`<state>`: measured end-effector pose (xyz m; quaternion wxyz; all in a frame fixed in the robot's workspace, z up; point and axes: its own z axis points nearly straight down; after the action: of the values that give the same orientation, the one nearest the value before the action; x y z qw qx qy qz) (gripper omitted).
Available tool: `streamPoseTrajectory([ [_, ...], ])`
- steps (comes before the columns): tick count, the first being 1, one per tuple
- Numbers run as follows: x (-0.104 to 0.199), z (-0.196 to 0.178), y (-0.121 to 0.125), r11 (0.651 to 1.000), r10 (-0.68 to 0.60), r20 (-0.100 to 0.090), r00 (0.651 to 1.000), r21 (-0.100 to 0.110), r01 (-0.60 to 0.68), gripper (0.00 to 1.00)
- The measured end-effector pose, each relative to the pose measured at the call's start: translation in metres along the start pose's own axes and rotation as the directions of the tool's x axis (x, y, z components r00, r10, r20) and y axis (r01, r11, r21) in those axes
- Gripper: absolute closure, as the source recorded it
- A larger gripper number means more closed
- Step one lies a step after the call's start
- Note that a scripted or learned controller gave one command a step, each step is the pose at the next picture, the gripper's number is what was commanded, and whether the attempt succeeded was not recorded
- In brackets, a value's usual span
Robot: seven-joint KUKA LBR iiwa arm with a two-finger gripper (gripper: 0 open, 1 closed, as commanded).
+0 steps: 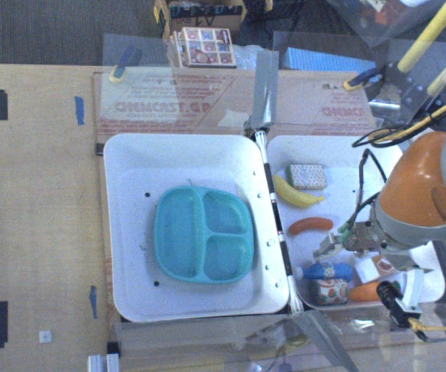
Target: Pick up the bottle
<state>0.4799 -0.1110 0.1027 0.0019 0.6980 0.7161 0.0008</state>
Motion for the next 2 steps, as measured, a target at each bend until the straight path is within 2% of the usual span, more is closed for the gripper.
streamPoseTrajectory([
  [1, 0.013, 0.014, 0.001, 0.998, -0.062, 0.000, 0.998, -0.001, 0.062, 0.00],
  [2, 0.046, -0.082, 0.001, 0.992, -0.126, -0.002, 0.992, 0.003, 0.126, 0.00],
])
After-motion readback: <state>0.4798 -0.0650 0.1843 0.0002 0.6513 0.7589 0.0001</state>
